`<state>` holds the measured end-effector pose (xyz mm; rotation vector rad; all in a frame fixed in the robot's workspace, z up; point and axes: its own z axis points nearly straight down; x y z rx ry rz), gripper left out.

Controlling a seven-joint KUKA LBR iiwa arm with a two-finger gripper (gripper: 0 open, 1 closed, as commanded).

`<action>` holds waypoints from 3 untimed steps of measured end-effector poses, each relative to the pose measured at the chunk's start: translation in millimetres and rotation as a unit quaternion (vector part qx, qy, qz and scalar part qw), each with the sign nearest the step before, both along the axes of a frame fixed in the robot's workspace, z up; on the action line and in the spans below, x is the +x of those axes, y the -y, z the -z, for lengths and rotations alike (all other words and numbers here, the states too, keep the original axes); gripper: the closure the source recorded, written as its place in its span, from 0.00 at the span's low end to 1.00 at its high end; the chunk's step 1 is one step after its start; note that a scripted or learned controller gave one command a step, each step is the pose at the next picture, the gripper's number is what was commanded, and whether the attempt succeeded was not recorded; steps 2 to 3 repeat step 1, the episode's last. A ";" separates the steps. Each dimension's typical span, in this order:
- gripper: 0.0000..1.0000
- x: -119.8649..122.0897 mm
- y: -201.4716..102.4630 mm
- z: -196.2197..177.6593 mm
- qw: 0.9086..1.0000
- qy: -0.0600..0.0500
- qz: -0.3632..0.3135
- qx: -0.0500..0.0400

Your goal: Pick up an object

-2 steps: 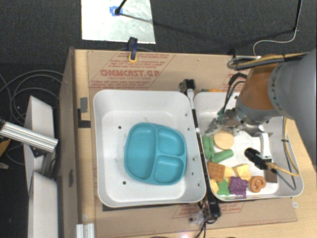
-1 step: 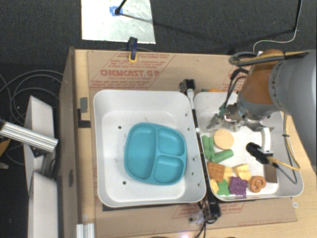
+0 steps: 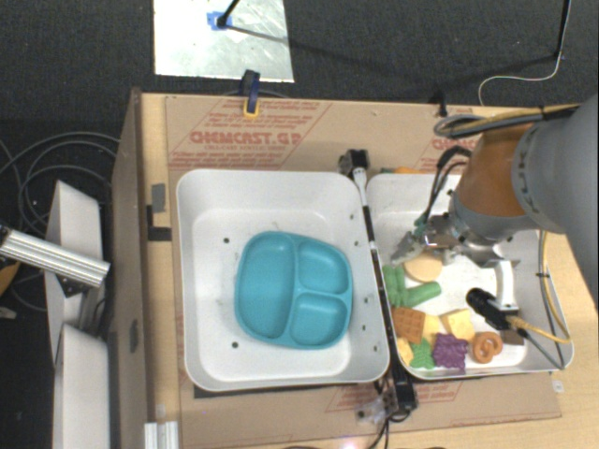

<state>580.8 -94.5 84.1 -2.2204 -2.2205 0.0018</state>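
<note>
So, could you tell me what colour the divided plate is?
The divided plate is turquoise, seen in the camera view.

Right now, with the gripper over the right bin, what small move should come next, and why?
Probably a short drop onto the tan round piece. The gripper hangs at its upper edge in the right bin, and the piece lies uncovered on top.

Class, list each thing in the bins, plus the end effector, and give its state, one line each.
teal plate: right way up, flat in the left bin.
end effector: low over the right bin.
tan disc: lying flat, beside the end effector.
green piece: lying on its side.
purple grapes: resting near the bin's front wall.
pretzel: lying flat.
</note>
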 end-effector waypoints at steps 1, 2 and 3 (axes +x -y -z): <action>1.00 2.0 -0.3 -10.8 1.000 0.002 -0.001 0.000; 1.00 2.0 -0.3 -10.8 1.000 0.002 -0.001 0.000; 1.00 2.0 -0.3 -10.8 1.000 0.002 -0.001 0.000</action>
